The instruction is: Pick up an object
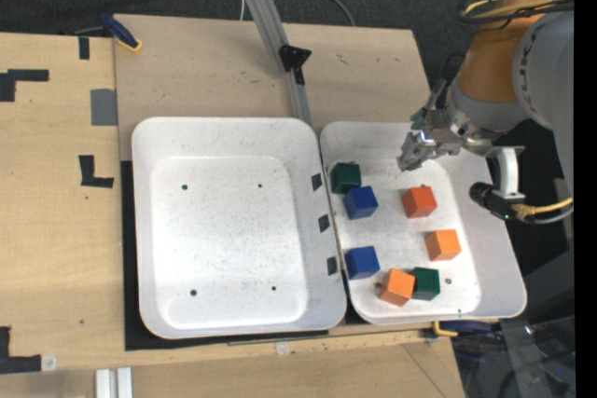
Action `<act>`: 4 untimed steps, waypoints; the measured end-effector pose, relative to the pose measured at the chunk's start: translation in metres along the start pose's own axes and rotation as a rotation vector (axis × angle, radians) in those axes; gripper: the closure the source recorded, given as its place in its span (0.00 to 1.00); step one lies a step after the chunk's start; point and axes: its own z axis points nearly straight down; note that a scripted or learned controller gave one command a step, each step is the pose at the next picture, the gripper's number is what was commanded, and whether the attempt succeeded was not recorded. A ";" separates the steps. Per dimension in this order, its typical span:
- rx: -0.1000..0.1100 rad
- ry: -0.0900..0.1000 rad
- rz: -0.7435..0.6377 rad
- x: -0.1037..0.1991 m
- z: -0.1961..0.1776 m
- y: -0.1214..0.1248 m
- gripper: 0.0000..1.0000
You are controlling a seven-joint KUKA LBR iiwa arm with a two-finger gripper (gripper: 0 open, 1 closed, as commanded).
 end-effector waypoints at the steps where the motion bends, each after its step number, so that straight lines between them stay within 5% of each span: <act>1: -0.001 0.000 0.000 0.004 -0.043 0.001 1.00; 2: -0.003 -0.001 0.000 0.004 -0.107 -0.002 1.00; 4: 0.006 0.002 -0.005 0.112 -0.100 -0.004 1.00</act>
